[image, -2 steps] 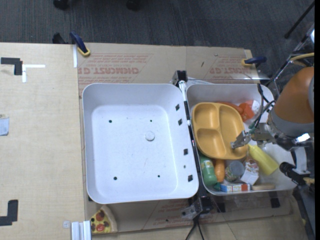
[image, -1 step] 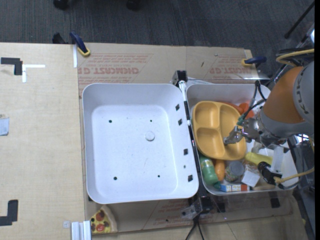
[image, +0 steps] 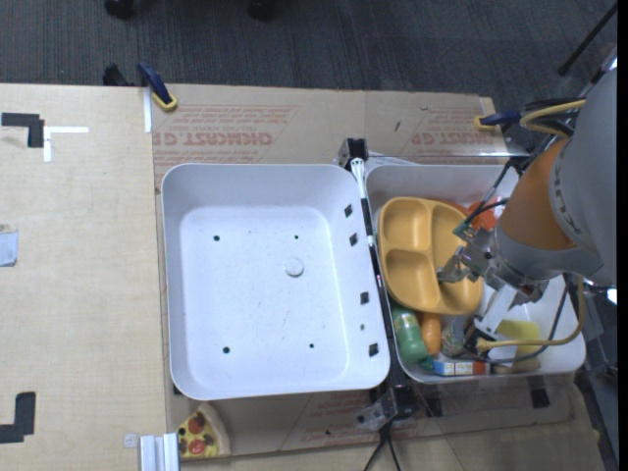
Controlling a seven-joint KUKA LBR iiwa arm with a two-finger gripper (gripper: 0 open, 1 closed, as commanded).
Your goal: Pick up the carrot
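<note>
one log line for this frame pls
gripper: over right bin, at yellow plate right edge | carrot: lying in right bin beside green thing, apart from gripper | grasp: not yet

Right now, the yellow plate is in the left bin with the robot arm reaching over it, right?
No. The camera view shows the yellow plate in the right bin, not the left one. The robot arm does reach over it.

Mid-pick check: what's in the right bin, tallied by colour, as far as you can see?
Yellow: 2, divided plate and block
Green: 1, bottle
Orange: 1, carrot
Red-and-white: 1, small box
Total: 5 visible; the arm may hide others.
</note>
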